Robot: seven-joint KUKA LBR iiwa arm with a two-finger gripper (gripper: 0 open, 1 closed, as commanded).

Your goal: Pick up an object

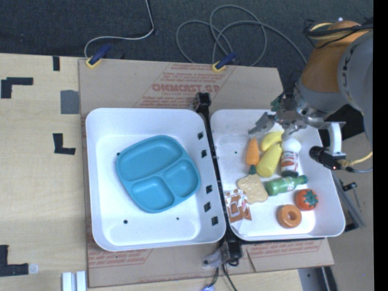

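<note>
The gripper point(270, 121) was seen with fingers spread above the right bin point(233, 121) — the yellow bottle point(270, 159) beneath, judged light, stiff, slippery, best pinched mid-body.

A blue divided plate point(159, 172) lies in the white bin point(97, 162) well left of the hand point(276, 119). Cardboard point(176, 83) is spread beneath the bins on the counter point(36, 180). Cables point(236, 32) are looped beyond.
</note>
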